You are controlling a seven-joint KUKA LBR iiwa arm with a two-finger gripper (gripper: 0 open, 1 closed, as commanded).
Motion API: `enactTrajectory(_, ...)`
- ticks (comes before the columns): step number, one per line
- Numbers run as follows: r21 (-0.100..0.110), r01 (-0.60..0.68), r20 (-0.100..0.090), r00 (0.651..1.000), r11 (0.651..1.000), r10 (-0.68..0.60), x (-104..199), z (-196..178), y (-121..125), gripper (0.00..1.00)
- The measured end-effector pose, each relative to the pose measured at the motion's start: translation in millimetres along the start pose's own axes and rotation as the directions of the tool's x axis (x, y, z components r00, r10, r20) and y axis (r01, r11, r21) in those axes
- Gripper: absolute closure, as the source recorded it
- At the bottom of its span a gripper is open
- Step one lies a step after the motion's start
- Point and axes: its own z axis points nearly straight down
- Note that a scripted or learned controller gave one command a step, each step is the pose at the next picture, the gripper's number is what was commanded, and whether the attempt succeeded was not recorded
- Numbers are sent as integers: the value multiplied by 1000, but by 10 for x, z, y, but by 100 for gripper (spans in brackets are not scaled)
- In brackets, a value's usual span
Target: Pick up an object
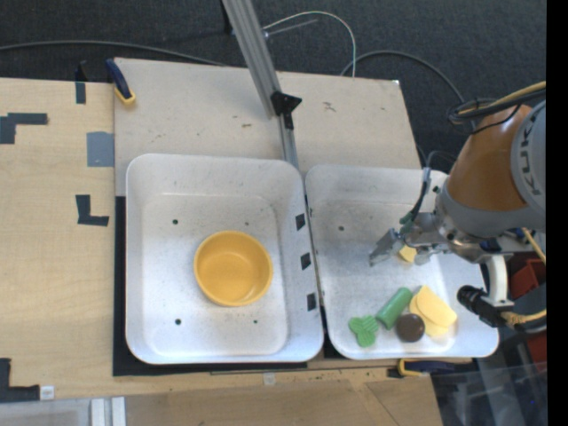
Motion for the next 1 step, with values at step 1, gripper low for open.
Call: enactTrajectory(1,1,1,-1,1000,1000,-1,55,623,35,0)
